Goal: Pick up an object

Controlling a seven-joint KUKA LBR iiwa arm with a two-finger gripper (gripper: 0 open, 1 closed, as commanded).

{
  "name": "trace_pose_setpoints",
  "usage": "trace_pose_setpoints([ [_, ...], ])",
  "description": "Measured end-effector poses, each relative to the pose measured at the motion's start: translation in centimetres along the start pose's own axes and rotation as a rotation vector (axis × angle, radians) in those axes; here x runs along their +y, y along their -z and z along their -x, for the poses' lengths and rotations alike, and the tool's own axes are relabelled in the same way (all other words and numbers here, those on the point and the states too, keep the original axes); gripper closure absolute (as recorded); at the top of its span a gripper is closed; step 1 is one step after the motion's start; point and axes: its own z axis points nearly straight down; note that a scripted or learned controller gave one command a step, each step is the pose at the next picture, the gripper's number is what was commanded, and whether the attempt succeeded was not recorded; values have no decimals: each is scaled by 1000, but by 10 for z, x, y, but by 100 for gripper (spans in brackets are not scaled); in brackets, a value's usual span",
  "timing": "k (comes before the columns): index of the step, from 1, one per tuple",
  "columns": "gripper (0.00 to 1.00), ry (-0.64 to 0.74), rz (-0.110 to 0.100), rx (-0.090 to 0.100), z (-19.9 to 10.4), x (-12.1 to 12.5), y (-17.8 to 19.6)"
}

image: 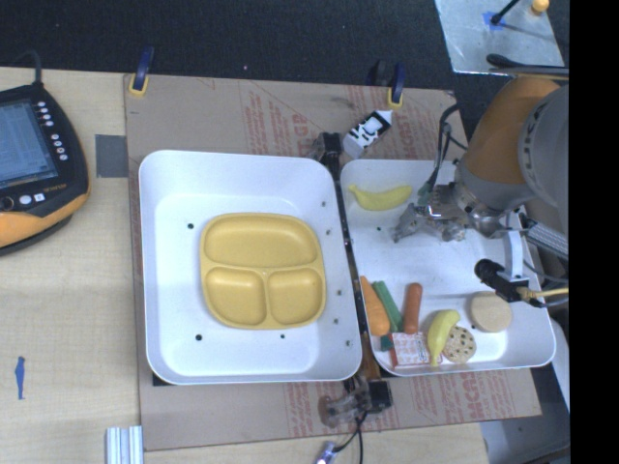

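Note:
My gripper hangs over the upper middle of the right bin, open, with nothing between its fingers. A yellow banana-shaped piece lies just to its upper left, apart from it. Along the bin's front edge lie an orange carrot, a green stick, a red-orange sausage, a small red and white box, a yellow lemon-like piece, a speckled cookie and a beige round piece.
The left bin holds a yellow divided plate. A black and white object lies on the cardboard behind the bins. A handheld control pad sits at the far left of the bench.

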Motion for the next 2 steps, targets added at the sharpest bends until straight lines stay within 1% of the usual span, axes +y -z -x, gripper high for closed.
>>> trace_pose_setpoints([
  [1, 0, -1, 1, -1, 52, -41, 101],
  [2, 0, 3, -2, 1, -21, -101, 70],
])
